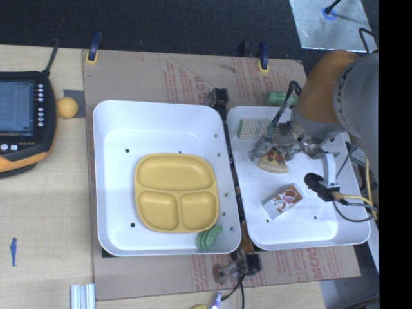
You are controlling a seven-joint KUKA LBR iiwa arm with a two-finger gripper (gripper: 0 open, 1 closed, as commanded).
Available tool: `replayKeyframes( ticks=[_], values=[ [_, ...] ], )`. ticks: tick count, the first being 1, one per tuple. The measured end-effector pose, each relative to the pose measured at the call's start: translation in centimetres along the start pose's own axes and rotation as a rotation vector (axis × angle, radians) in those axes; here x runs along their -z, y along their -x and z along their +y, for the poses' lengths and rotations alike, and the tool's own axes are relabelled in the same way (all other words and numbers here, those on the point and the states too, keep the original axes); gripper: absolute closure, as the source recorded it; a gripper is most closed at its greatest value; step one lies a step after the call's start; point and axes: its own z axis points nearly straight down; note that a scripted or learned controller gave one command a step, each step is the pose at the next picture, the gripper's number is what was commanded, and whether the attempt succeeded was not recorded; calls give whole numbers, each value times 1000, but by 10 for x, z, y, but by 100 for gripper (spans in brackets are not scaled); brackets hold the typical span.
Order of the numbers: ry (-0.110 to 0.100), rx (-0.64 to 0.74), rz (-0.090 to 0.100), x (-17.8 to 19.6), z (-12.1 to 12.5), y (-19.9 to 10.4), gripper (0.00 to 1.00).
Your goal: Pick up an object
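Pizza slice (274, 161), a small wedge-shaped toy, lies in the right bin (347, 235) toward its 11 o'clock corner, and the gripper (275, 145) sits right over it, its tip at the slice's upper edge. Whether the jaws are spread or closed I cannot tell; arm and wrist hide them, and nothing is plainly clamped.

By the look of it the step in hand is the descent onto the slice, so the next move calls for closing on it and lifting straight up.

Room is tight: the bin's left wall is close at 9 o'clock and a green-edged card (248, 129) lies just beside at 10. A small packet (282, 201) rests apart at 5 o'clock. The left bin (109, 172) holds a yellow divided plate (175, 191) and a green toy (208, 237).
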Motion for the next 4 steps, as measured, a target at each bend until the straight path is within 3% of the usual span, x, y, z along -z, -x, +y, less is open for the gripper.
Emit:
replayKeyframes(
  ticks=[1, 2, 3, 4],
  values=[
    [2, 0, 1, 1, 38, -8, 0],
    [3, -1, 1, 63, 47, 33, 0],
    [-1, 2, 1, -1, 29, 6, 0],
    [3, 1, 1, 1, 45, -6, 0]
  ],
)
